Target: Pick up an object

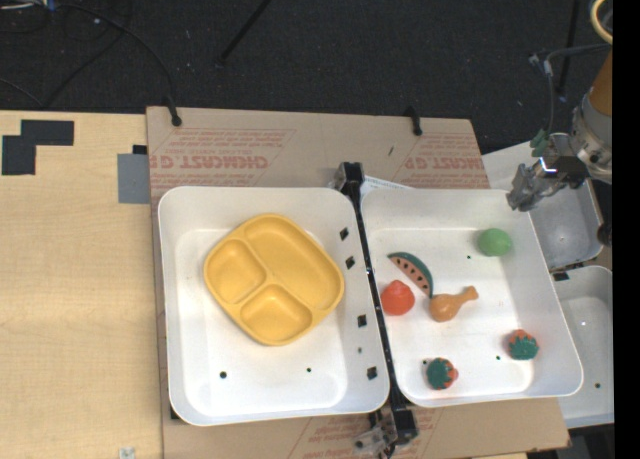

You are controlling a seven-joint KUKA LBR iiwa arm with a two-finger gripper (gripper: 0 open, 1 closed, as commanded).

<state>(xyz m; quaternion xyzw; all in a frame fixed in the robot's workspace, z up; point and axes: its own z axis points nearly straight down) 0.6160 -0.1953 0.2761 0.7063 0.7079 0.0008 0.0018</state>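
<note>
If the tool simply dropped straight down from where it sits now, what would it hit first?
Probably the right bin's upper right rim or corner. The tool hangs over that edge, clear of the toys. The green ball is nearest but off to the side. Height is hard to judge from this slanted view.

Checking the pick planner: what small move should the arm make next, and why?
Probably swing the gripper left and down over the green ball. The gripper sits at the right bin's upper right edge, holding nothing visible, and the ball is the nearest toy, lying apart from the others.
</note>
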